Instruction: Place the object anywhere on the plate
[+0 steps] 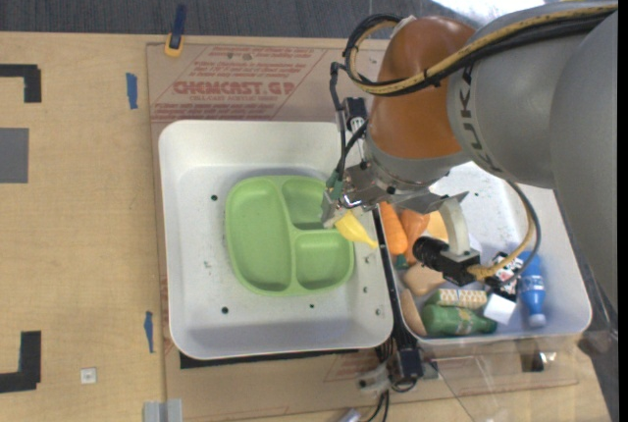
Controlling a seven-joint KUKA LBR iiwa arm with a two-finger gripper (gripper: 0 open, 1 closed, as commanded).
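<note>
Arm (461, 106) looms nearest, wrist over bin divider. Jaws (345, 212) carry yellow object (355, 230) pinched at tips, hanging at plate (265, 243) right edge, just short of a compartment.

Yellow object (355, 230) at the green 3-compartment plate's (265, 243) right edge.

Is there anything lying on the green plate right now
No, the green plate has all its compartments bare; the yellow object sits at its right edge, under the claw, over the bin's rim.
</note>
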